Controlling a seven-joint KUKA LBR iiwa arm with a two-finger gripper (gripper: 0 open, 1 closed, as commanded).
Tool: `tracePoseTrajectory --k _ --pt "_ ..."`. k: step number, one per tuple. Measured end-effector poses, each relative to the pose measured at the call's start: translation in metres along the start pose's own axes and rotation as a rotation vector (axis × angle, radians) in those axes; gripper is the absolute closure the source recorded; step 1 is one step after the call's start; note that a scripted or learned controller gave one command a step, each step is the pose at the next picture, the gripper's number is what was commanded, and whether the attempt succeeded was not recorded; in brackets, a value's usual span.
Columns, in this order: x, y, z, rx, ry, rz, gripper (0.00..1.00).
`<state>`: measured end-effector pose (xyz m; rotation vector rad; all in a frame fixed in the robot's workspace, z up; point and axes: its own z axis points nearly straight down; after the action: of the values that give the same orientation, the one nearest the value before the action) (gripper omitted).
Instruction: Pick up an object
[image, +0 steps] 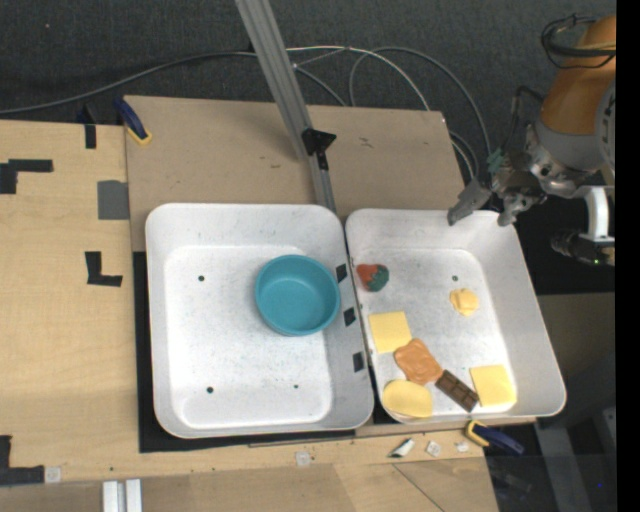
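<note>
Plywood bench, two white bins

— Where is the arm?
— It reaches in from the right, orange band uppermost, wrist tilted down-left, toward the right bin.
— And the gripper?
— Poised over that bin's far rim, fingers spread, nothing between them.

Even, fairly bright overhead light falls on the table with soft, faint shadows, the white bins left of and below the end effector look slightly washed and grainy, and the end effector itself is mildly blurred.
</note>
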<state>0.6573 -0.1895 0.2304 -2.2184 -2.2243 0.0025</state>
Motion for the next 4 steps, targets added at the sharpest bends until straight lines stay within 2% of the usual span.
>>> tracePoseTrajectory --k 1,3,4 --pt "0.0 0.0 0.0 0.001 0.0 0.0 0.0" --pt "0.012 -0.01 0.113 0.005 0.001 0.0 0.0" --pt "0.014 -0.011 0.144 0.003 0.0 -0.001 0.0"
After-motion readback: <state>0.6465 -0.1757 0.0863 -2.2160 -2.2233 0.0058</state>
